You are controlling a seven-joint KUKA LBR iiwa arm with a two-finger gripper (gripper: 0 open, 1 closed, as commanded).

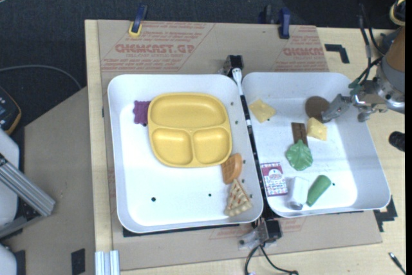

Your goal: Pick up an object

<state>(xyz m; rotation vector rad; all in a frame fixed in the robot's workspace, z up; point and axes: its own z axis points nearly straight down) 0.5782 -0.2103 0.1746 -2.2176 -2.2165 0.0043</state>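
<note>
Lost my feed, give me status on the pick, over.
Gripper low over right bin, nothing seen held. Brown disc and yellow wedge nearest. Nothing blocking.

A brown bench, printed with red lettering, is seen under two shallow white bins set side by side and touching along their inner rims. The left bin and the right bin are laid directly on the board. A yellow clamp and a blue clamp are fixed on the bench's far edge.
</note>
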